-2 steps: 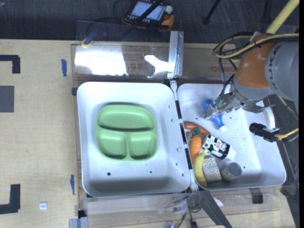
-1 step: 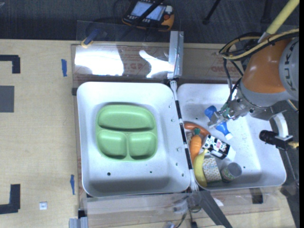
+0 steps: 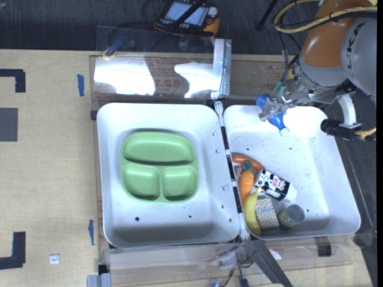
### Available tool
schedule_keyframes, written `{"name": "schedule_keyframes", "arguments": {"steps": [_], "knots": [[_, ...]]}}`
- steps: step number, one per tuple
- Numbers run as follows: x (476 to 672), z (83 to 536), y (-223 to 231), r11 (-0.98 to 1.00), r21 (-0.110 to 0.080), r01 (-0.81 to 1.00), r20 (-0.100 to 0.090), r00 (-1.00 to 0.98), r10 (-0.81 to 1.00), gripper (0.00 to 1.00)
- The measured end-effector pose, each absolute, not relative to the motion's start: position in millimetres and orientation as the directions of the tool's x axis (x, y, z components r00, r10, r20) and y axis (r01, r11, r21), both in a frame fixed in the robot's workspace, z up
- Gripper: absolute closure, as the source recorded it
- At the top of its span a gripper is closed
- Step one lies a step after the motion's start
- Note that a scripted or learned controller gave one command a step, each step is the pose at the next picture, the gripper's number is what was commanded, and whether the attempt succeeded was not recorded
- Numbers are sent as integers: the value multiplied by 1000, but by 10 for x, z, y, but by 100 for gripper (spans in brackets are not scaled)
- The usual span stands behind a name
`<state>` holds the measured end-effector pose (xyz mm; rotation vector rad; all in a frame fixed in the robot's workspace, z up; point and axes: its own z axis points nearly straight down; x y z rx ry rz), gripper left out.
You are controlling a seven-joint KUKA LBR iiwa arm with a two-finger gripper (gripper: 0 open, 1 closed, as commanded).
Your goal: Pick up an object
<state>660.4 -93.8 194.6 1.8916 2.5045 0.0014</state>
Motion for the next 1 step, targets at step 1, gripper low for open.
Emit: {"name": "schedule_keyframes", "arguments": {"steps": [1], "knots": [[6130,1850,-728,414,0,910,1,-414,910,100]]}}
